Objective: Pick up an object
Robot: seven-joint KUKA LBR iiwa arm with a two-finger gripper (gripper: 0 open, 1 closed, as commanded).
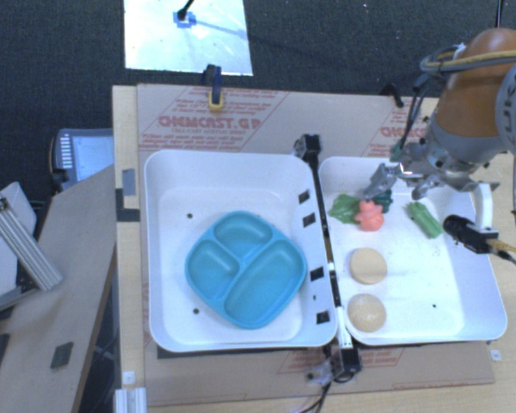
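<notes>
Camera view: arm reaches in from the right, gripper (387,183) low over the far end of the right bin (473,317). Can't tell its state, too small and dark. Nothing visibly held.

Candidates in that bin: pink toy (371,216) just below the gripper tip, green leafy piece (345,206) touching its left side, green pickle-like piece (425,218) to the right, two tan round pieces (369,266) (366,312) nearer the camera. Left bin (172,188) holds a blue divided plate (245,268).

Judgement: approach step, grasp not made. Next: centre over the pink toy, drop, close; the leafy piece crowding it may get caught too.
</notes>
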